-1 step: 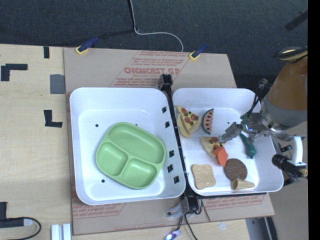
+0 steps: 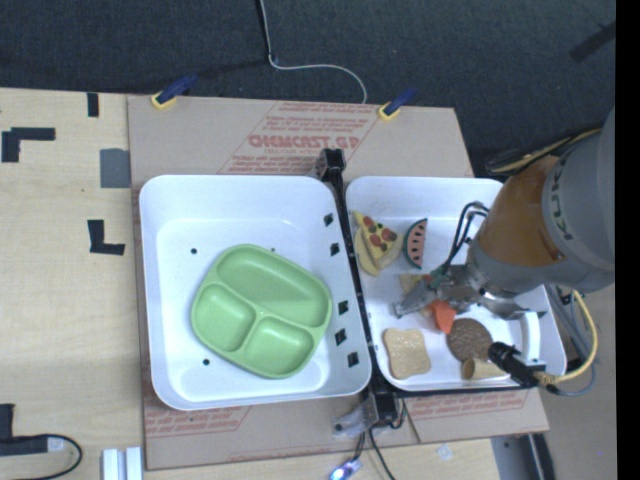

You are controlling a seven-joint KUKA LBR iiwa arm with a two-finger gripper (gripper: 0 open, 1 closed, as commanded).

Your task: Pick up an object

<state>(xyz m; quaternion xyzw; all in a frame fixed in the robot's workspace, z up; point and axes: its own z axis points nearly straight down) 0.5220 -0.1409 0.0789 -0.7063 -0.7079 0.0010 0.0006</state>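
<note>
Camera view, top-down at a slant: two white bins side by side on cardboard over the wooden surface (image 2: pixel 60 298). Left bin (image 2: pixel 170 203) carrying a green divided plate (image 2: pixel 262 310). Right bin (image 2: pixel 440 186) carrying toy food: pizza slice (image 2: pixel 374 242) and watermelon wedge (image 2: pixel 415 242) near the far wall, toast slice (image 2: pixel 406 352) at the near-left corner, brown round cookie (image 2: pixel 468 339) beside it, small orange piece (image 2: pixel 443 316) mid-bin. Arm (image 2: pixel 540 228) in from the right, bent low over the right bin. Pincer (image 2: pixel 420 300) down at bin-floor level, pointing left, just beside the orange piece and between toast and watermelon. Finger state: cannot tell, metal tips too blurred and foreshortened. Nothing visibly between the tips, so no grasp confirmed. Step in hand, as a judgement: reach and descent onto a target, likely the orange piece or something small under the tips; lift not yet done. Next move calls for: clamp on one item only, then straight vertical lift clear of the bin wall. Risk: cluttered neighbours, cookie and toast near enough to get nudged or snagged.
</note>
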